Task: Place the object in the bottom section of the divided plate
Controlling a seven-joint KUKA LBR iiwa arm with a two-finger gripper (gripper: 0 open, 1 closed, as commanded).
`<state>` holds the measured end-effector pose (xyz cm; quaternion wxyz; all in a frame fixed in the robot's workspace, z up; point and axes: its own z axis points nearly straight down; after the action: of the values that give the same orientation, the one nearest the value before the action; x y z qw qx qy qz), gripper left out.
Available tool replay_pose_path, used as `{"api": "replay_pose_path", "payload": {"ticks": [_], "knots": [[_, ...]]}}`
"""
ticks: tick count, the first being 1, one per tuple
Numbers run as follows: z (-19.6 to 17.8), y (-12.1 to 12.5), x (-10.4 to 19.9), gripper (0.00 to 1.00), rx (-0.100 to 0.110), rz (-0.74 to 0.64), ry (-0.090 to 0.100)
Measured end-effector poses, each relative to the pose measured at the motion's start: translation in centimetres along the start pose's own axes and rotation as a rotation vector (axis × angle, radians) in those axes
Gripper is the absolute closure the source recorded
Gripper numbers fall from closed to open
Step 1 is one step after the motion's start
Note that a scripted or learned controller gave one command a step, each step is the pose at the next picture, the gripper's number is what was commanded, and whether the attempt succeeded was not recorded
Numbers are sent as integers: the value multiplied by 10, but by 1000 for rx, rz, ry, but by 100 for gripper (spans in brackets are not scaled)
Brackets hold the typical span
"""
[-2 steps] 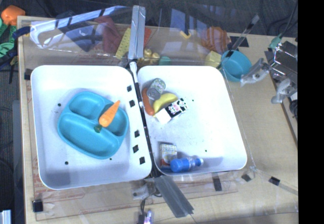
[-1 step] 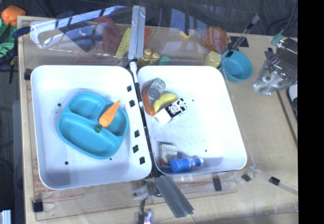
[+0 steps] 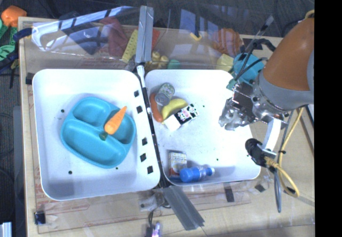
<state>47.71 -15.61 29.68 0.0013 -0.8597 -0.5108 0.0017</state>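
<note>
Two shallow white bins sit side by side on a wooden bench, seen from above at a slant; the left bin (image 3: 48, 177) holds a blue divided plate (image 3: 91, 147) with three sections, two smaller ones toward the top and one larger one toward the bottom.

A toy carrot (image 3: 115, 120), orange with a small green stub at its lower end, lies tilted on the plate; it rests across the ridge between the upper right section and the centre, its green end near the middle of the plate, so it is not yet in the bottom section.

The right bin (image 3: 214, 86) holds a loose cluster near its left wall: a yellow banana (image 3: 175, 106), a grey tin (image 3: 165, 91), a white box with black print (image 3: 183, 116); a blue bottle (image 3: 195, 173) lies near the bin's lower edge.

The grey arm with its orange band reaches in from the right; the gripper (image 3: 231, 118) hangs over the right side of the right bin, well apart from the carrot; whether it is spread or pressed together cannot be made out, and nothing shows in its grasp.

The carrot looks like light, hard moulded plastic; likely smooth and a little slippery, tapering so it could squirt out of a pinch near the tip; it seems sturdy rather than fragile; the thicker middle of the body, gripped across its width, appears the safest place to take hold.
</note>
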Motion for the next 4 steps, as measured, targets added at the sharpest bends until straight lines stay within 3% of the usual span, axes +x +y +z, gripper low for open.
{"api": "replay_pose_path", "payload": {"ticks": [1,2,3,4], "knots": [[125,-20,38,100,1,-130,0],[106,-52,98,100,-3,-436,1],[106,-48,88,100,1,-788,0],[82,-75,165,100,-4,-972,-1]]}}
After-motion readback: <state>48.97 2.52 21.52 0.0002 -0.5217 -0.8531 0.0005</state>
